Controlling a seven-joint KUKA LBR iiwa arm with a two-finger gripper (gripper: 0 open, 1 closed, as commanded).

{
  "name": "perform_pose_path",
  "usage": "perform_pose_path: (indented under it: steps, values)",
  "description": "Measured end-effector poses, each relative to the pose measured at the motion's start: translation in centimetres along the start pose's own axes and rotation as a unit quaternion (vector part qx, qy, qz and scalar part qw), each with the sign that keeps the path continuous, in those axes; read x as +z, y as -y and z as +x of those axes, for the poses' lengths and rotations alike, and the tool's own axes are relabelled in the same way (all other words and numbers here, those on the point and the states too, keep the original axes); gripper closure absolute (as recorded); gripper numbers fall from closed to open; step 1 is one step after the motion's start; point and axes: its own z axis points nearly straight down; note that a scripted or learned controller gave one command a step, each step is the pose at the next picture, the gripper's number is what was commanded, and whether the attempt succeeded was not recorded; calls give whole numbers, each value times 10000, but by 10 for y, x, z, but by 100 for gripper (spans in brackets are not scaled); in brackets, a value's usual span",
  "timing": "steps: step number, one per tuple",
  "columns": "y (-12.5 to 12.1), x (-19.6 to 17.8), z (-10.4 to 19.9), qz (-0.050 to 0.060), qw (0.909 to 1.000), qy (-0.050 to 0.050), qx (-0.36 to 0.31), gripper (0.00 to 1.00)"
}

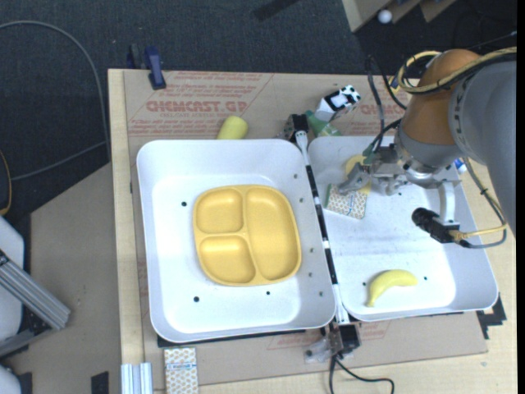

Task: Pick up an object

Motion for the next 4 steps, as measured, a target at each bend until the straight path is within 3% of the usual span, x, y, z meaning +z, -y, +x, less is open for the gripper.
perform_pose_path:
  steps: [1, 2, 3, 4]
  values:
    - [-42, 5, 15, 28, 10000, 3, -3, 0]
    - [-21, 5, 3, 52, 10000, -1, 6, 0]
    - [-22, -6, 4, 42, 10000, 3, 3, 100]
    - [-22, -5, 4, 44, 10000, 4, 3, 0]
